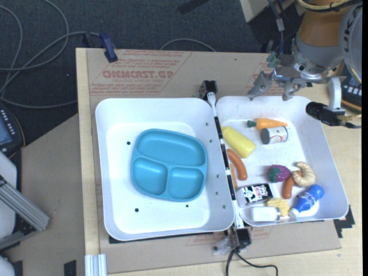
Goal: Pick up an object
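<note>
Camera view, gripper with fingers spread, above right bin's far edge, toy carrot near far edge, blue divided plate in left bin.

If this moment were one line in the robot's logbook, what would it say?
pincer: open, holding nothing, above right bin's far edge | right bin: toy food | left bin: blue tray | pick: not yet done

The right bin is crowded along its near edge and left side, leaving bare floor at its far right. A blue divided plate fills the left bin's middle.
</note>
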You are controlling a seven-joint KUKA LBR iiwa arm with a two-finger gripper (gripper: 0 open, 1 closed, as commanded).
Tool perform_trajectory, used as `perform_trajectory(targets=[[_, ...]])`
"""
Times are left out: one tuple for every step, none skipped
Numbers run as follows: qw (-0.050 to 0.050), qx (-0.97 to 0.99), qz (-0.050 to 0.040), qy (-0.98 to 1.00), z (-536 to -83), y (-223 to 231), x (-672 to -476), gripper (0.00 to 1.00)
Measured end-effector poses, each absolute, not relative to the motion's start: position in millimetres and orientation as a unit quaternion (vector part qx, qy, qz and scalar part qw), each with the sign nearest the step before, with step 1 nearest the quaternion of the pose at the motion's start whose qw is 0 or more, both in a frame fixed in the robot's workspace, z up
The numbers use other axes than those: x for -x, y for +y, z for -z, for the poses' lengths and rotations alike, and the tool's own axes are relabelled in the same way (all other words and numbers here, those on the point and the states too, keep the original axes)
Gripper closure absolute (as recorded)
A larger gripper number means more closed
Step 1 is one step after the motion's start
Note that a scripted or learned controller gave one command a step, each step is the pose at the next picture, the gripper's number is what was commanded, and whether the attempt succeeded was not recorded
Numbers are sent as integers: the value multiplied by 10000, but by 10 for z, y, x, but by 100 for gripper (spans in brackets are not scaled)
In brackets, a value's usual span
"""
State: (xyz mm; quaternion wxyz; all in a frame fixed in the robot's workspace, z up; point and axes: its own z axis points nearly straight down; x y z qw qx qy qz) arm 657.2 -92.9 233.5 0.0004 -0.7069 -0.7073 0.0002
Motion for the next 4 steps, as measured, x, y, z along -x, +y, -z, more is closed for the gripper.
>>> perform_trajectory(targets=[[57,7084,-43,-7058,-1328,-1058,-5999,0],[26,7095,-27,-7047,-814,-1704,-5570,0],[18,7075,-3,-7067,-846,-1346,-5019,0],[-11,7077,8,-7065,-945,-1357,-5045,100]])
